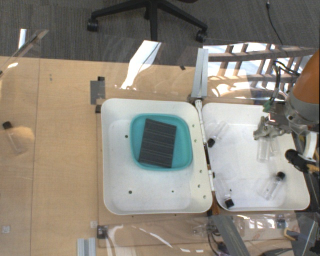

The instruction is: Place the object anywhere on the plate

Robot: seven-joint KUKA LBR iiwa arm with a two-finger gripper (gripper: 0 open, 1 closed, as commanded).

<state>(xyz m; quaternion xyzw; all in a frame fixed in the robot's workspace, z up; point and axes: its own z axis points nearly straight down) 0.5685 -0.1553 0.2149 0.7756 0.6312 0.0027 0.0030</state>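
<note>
i see a tan tabletop [50,150] carrying two white bins: the left bin [150,202] and the right bin [240,125]. at twelve o'clock, an office chair base [150,15] stands on grey carpet [50,30].

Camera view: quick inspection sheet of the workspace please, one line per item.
Surface: wooden bench bearing left bin and right bin side by side.
Job's things: teal plate in left bin; dark ribbed block lying on it.
Clutter: clear vials in right bin; another vial on the bench.
Grippers: gripper over right bin, fingers unclear.
Cables: black cable on the floor, wires by the wrist.
Surroundings: office chair base, grey carpet.
</note>
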